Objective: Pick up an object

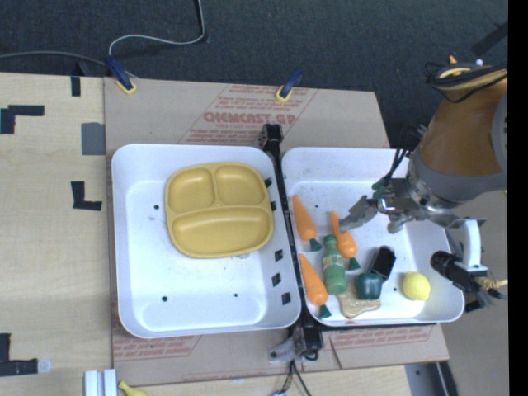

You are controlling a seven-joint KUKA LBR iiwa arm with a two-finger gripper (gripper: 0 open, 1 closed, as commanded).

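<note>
The right bin (330, 165) holds several small toys. There is an orange carrot (304, 219) by the divider, a second carrot (312, 279) lower down and a third (342, 238) in the middle. A green bottle (334, 269), a teal cup (369, 285), a black block (382, 261), a yellow lemon (416, 286) and a tan flat piece (359, 307) lie near the front. My gripper (378, 218) hangs over the bin's middle right, just up and right of the third carrot. It is open, with nothing between its fingers.
The left bin (132, 246) holds a yellow divided plate (220, 209). A black divider clip (271, 139) sits where the bins meet. The arm's grey and orange body (458, 151) overhangs the right bin's far right side.
</note>
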